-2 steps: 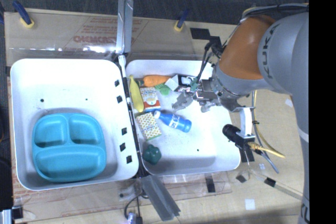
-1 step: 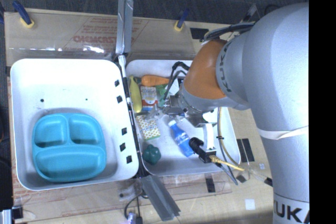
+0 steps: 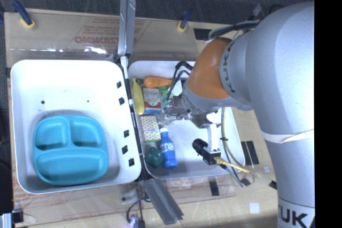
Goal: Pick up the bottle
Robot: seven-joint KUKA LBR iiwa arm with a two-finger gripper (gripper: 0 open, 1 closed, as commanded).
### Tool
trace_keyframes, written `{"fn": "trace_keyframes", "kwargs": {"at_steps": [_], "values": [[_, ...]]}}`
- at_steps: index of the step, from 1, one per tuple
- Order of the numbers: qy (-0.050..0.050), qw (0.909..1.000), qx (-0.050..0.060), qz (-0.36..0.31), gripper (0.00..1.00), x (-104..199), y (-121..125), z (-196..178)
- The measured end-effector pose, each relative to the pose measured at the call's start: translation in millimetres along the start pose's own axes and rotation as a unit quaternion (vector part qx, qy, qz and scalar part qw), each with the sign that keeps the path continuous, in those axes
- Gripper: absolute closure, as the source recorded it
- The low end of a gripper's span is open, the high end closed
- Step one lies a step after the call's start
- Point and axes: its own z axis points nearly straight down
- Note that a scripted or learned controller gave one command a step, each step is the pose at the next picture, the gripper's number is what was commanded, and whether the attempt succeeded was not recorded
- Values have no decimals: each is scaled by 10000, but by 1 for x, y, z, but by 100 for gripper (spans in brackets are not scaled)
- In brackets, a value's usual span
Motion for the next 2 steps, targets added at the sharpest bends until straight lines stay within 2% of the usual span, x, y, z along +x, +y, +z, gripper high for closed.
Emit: {"fn": "trace_keyframes", "kwargs": {"at_steps": [1, 2], "values": [[-9, 10000, -12, 3, 0, -1, 1, -1], [-14, 9952, -70, -975, 0, -7, -39, 5]]}}
